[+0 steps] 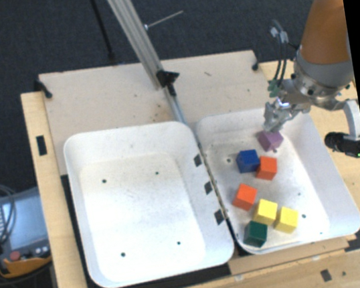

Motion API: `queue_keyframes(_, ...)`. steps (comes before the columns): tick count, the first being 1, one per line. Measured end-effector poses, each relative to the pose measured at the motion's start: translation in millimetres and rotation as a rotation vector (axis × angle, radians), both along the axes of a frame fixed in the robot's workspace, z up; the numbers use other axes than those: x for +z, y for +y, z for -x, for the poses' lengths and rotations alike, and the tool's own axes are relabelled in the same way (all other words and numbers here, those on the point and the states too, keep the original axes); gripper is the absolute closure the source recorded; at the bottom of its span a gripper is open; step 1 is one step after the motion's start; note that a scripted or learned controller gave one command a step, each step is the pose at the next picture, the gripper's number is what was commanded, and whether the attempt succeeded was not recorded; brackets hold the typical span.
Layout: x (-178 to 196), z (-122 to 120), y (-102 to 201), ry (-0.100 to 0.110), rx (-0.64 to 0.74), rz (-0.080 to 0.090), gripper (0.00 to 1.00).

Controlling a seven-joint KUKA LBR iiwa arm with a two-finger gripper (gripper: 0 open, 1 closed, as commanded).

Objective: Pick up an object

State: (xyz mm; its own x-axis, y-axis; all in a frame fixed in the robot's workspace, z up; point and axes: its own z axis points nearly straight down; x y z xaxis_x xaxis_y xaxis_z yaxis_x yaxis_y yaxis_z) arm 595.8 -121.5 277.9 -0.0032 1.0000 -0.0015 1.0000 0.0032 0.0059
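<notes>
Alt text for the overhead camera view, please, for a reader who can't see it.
A grey-and-orange robot arm reaches in from the right, its gripper right above a purple block in the right bin. That bin also holds blue, green, two orange and two yellow blocks; the left bin sits beside it.

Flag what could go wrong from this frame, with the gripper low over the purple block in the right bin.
1. The purple block sits at the gripper tip, but no grip is visible; it could slip or stay behind on lifting.
2. The blue block and an orange block lie close by, so a sideways move may knock them.
3. The bin's far wall is near, leaving little room there.
</notes>
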Motion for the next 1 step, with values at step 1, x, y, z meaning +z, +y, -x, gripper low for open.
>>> queue_keyframes(1,4.4,0.7,55.1,0.004,0.004,-0.002,1.00)
